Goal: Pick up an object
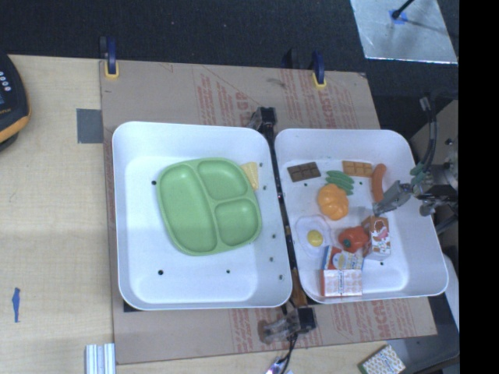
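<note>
The right white bin (425, 263) holds several toy foods: a brown chocolate bar (303, 172), an orange cracker (356, 167), a red sausage (379, 182), an orange pepper (333, 202) with a green top, a fried egg (314, 238), a red tomato (353, 239), a red-and-white packet (380, 237) and a small carton (343, 275). My gripper (387, 202) reaches in from the right edge. It hangs just below the sausage and above the packet, right of the pepper. Nothing is seen held in it.
The left white bin (136, 279) carries a green divided plate (209, 204) with a small yellow piece (250, 174) at its upper right rim. Blue clamps (110, 57) pin the cardboard underlay at the back. A yellow device (9, 100) lies at the far left.
</note>
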